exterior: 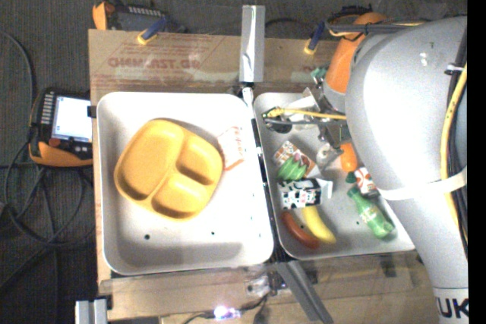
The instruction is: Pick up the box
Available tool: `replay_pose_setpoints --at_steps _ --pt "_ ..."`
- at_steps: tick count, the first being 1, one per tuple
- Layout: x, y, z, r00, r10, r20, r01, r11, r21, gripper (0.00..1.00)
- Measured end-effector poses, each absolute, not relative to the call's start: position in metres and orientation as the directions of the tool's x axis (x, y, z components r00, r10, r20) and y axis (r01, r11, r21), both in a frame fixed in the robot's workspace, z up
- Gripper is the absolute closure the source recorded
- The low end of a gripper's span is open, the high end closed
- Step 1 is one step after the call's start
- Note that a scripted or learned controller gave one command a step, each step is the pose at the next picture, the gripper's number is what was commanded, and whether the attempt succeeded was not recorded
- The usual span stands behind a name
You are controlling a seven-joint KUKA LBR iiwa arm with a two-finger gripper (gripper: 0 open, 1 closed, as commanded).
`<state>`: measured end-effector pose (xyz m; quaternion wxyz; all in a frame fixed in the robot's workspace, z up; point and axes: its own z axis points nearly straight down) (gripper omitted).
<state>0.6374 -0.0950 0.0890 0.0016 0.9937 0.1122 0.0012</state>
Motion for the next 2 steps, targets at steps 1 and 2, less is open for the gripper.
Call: replay_pose_setpoints --at_steps 1,2 --pt "0.647 -0.127 0.167 0.975 0.221 -0.008 0.221 -0.975 -0.001 0.0" --pt "0.651 -0.121 0.087 0.977 0.212 -0.018 0.212 -0.977 -0.003 0.0"
